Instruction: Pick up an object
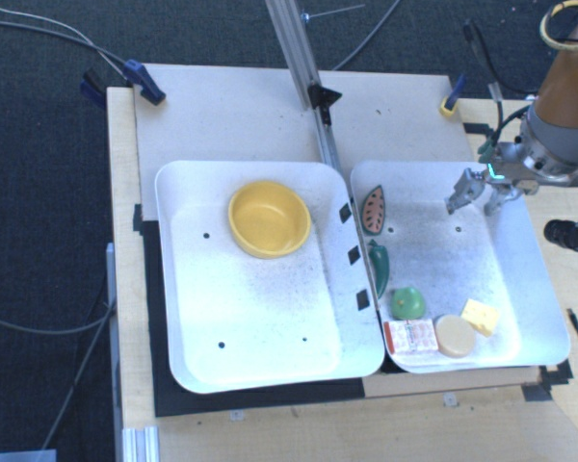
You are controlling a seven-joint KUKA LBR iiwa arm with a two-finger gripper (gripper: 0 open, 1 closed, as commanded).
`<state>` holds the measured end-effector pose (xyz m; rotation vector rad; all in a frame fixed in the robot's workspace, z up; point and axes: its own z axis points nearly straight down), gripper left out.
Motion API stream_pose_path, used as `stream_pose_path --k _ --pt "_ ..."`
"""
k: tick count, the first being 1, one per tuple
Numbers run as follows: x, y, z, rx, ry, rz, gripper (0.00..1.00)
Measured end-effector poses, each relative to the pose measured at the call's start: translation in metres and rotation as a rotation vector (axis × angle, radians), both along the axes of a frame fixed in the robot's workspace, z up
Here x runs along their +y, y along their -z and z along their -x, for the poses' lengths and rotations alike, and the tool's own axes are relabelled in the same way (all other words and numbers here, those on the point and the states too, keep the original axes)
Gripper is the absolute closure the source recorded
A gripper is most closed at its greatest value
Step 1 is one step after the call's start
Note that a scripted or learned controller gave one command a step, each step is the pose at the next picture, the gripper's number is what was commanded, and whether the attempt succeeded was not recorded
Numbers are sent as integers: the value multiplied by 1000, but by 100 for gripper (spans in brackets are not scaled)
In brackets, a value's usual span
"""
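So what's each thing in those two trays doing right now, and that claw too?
Yellow bowl: upright in the left bin, nothing visible in it.
Watermelon slice: lying flat at the right bin's left edge.
Green pepper: lying below the slice.
Green ball: resting on the bin floor.
Red packet: lying flat.
Tan disc: flat, beside the packet.
Cheese wedge: resting by the disc.
Gripper: above the right bin, holding nothing.

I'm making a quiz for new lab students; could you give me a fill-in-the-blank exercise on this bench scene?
1. The yellow bowl sits in the ____ bin.
2. The watermelon slice lies in the ____ bin.
3. The object just above the green apple is a green ____.
4. The gripper hovers over the ____ bin.

Missing words: left; right; pepper; right
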<state>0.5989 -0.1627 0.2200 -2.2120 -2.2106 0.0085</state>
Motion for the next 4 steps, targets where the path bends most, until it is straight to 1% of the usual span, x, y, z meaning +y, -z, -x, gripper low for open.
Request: stream_pose_path --k 1,2,3,4 --pt "0 -4 -1 -7 -1 1 0" --pt "-4 60 -1 4 1 0 0" --pt "-13 113 -3 4 1 0 0" --pt "-12 125 -2 2 1 -1 0"
